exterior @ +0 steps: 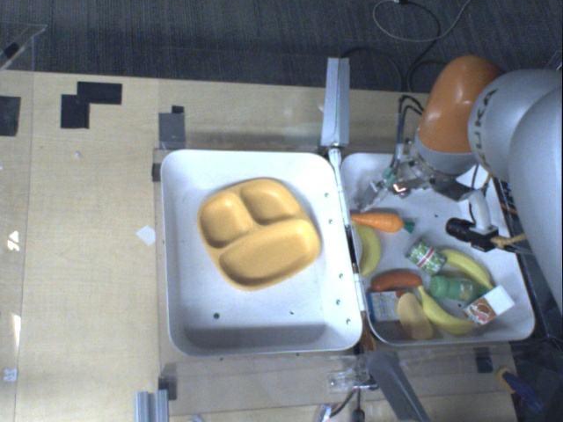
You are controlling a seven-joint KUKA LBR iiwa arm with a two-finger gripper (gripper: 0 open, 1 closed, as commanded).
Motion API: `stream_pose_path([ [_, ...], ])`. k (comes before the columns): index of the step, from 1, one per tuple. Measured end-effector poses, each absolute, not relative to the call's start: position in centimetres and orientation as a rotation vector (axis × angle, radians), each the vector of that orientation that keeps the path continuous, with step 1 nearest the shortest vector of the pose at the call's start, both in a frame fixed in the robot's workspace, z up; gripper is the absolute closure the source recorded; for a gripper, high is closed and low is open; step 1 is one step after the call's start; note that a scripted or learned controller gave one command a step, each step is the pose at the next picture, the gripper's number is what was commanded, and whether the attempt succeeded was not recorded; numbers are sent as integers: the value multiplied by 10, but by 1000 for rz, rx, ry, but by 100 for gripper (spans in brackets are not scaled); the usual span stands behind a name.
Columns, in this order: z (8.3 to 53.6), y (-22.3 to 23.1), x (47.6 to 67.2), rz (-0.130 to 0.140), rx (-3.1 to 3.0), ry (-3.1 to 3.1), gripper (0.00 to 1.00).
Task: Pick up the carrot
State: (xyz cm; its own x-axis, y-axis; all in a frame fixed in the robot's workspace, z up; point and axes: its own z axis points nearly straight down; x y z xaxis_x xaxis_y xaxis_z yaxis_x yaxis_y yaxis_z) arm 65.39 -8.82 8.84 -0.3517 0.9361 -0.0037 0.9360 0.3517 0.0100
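From my feed the carrot (pixel 380 222) is lying flat in the right bin (pixel 519 328), tucked against its left wall, just above a banana (pixel 370 250). The gripper (pixel 398 181) hangs a bit up and right of it, near the bin's back edge, not touching it. Honestly can't tell how the claw is set. Left bin (pixel 185 323) has a yellow divided tray (pixel 259 231).
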Motion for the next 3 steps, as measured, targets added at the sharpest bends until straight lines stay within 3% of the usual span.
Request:
stream_pose_path([
  [1,101,-87,657,20,1781,2573,100],
  [2,101,-87,657,19,1781,2573,0],
  [3,89,-88,610,13,1840,2533,0],
])
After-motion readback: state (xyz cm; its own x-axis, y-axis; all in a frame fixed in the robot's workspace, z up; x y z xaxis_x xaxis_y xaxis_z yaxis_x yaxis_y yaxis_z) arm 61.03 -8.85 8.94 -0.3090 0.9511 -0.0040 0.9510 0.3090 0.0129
